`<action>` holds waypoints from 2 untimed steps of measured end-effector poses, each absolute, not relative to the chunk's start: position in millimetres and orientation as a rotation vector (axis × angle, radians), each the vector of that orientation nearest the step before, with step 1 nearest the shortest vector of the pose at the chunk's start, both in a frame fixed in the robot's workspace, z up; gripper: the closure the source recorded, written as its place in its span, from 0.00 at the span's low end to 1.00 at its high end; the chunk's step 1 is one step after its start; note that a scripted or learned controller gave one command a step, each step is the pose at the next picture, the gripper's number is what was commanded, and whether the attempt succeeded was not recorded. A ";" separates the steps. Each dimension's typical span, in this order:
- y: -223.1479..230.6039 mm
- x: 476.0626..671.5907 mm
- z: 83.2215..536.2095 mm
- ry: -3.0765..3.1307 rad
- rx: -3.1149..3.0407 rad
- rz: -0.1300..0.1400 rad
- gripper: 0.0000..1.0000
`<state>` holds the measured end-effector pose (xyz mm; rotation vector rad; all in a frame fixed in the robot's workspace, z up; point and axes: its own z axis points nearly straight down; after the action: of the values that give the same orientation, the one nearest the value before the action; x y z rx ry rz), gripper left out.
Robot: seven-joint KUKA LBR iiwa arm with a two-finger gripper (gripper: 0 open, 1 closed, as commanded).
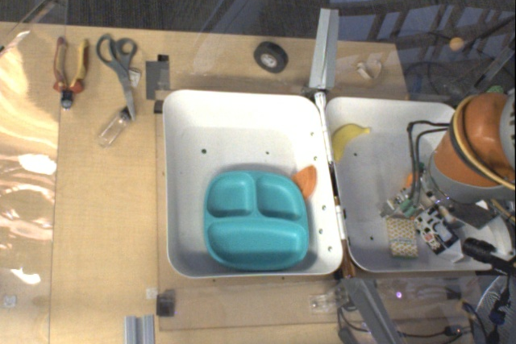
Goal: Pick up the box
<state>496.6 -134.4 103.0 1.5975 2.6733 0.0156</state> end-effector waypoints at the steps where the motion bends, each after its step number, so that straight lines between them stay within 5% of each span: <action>1: -94.2 488.4 101.7 2.373 2.053 0.005 1.00; 2: -127.1 515.9 210.9 2.540 1.836 0.005 1.00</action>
<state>515.9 -127.1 210.9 1.8358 2.5403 0.0049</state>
